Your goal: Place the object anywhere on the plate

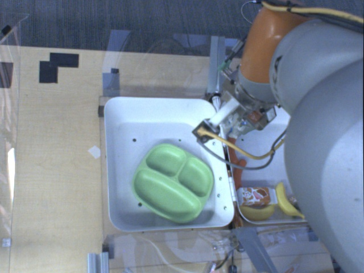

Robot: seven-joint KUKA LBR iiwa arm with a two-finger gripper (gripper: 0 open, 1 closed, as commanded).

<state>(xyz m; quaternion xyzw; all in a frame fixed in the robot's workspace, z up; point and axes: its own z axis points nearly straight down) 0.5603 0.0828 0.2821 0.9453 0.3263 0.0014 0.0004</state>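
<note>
Fixed camera above the bench (pixel 57 164), looking down at a slant, close in, left bin (pixel 122 129) central, arm (pixel 324 107) at right.

A green plate (pixel 173 182) with three compartments lies in the left white bin (pixel 122 152), at the lower centre of the frame, close to the bin's right wall. The grey arm (pixel 324 141) with its orange band fills the right side and reaches down to the gripper (pixel 245 121), which hangs over the upper part of the strip where the two bins meet. A sliver of the right bin (pixel 278 131) shows beneath it; in it lie a small red-orange thing (pixel 239 164), below that a white packet with a red picture (pixel 254 196), and a banana (pixel 286 202) just beside the packet. Black tape marks (pixel 57 67) sit on the wooden bench (pixel 51 169) at upper left
</note>
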